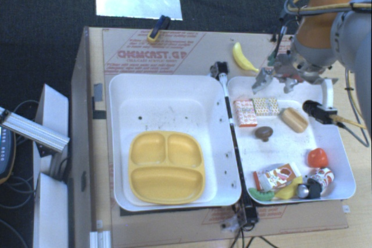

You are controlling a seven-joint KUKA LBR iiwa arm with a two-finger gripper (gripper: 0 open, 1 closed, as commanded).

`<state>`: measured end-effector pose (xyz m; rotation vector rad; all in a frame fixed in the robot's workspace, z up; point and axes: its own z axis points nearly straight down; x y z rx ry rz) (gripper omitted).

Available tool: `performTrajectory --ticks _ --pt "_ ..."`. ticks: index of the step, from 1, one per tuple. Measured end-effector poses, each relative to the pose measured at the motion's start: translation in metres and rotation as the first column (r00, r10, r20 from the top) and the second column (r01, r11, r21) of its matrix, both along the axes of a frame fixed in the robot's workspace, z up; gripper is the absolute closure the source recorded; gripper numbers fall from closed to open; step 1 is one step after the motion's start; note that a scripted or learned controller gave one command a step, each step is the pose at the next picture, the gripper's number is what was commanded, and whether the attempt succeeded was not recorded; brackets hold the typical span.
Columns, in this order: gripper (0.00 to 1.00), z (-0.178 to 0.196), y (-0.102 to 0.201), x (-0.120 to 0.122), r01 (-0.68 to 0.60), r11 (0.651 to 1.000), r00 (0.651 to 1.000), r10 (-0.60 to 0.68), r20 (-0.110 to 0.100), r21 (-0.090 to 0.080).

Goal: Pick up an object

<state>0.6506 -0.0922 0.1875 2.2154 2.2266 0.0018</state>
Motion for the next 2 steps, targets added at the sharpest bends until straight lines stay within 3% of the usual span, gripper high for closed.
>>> performTrajectory --ticks 1,2 --pt "0.0 0.012 -0.052 0.018 0.003 1.0 1.0 -0.003 0.002 -0.002" --pt "0.0 -0.012 -0.004 -0.03 0.001 1.0 1.0 -0.001 0.0 0.0"
